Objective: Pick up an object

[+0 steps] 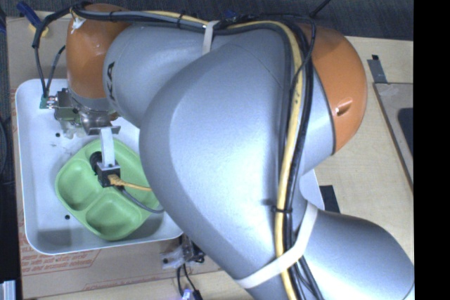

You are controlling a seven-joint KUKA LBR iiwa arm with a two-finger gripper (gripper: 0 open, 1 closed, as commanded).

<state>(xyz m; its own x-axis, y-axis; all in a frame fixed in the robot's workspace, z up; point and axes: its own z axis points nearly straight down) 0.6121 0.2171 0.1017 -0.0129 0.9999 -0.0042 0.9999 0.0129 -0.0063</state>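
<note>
- Over the white bin (28, 172) at the view's left, the pincer (84, 121) hangs low near the bin's far end. From this angle you cannot tell whether it is spread or pressed together, and nothing shows gripped in it.
- Your likeliest failure is a plain miss. The one pickable thing on show, a green divided dish (105, 216), is broad, shallow and smooth. A descent into one of its open compartments would probably close on air or skid off the plastic.
- A grasp on the rim carries its own risk. Pinched at one edge, the dish would likely tip as it rises, then slip free or scrape the bin wall.
- Sight is a further hazard. The grey arm (232, 151) sprawls across most of the counter (383, 56), leaving you little view of the moment of contact, so a bad grip could go unnoticed until the lift.
- The dish lies in the nearer part of the bin, toward its right-hand wall. It sits below the pincer in the frame and slightly to the right. Its upper rim is just beside the pincer; whether the two touch cannot be made out.
</note>
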